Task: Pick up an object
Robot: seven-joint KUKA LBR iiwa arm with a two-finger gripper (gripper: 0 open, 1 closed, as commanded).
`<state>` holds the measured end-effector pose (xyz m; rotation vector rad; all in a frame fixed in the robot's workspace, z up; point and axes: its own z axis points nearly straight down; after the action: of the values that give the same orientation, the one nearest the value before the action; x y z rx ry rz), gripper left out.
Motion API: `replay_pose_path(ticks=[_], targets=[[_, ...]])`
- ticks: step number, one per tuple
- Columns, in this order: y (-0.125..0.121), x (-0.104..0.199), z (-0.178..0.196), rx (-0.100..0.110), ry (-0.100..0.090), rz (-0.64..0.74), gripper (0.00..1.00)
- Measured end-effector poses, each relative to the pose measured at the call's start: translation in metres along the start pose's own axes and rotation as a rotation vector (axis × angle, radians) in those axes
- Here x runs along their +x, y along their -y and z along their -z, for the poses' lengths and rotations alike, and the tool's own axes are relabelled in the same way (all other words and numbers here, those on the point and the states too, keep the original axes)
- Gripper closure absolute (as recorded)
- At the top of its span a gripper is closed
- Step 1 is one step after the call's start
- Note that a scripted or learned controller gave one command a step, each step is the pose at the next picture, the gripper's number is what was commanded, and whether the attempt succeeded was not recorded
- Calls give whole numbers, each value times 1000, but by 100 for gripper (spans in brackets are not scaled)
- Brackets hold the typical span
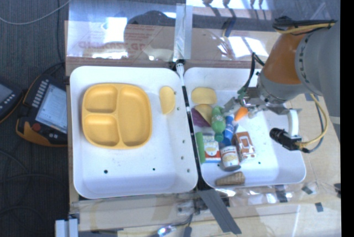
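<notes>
Gripper (239, 109) low in right bin (282, 166), over far edge of clutter; whether it is spread or pressed together: cannot tell. Orange carrot (240, 114) just beside it, green bottle (218, 120) left. Judgement: descend straight on carrot (neighbours crowd close), close squarely, lift slowly. Yellow tray (116, 115) in left bin.

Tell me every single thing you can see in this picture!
divided plate: 1, yellow, in the left bin
small flat piece: 1, yellow, left bin, beside the plate
right bin: 1, white, holds a pile of small toy foods and packets
can: 1, dark label, middle of right bin
cone: 1, brown, near edge of right bin
handheld controller: 1, orange and black, on the floor at left
arm: 1, grey with orange band
gripper: 1, over the right bin
</notes>
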<state>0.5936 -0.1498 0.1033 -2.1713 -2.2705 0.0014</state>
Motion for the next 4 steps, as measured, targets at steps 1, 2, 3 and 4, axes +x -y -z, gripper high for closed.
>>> replay_pose_path(ticks=[1,2,3,4], targets=[[-3,0,13,-9,0,1,100],[0,1,9,0,-2,0,0],[1,23,-4,-32,12,-22,0],[51,-19,-11,-18,5,-78,0]])
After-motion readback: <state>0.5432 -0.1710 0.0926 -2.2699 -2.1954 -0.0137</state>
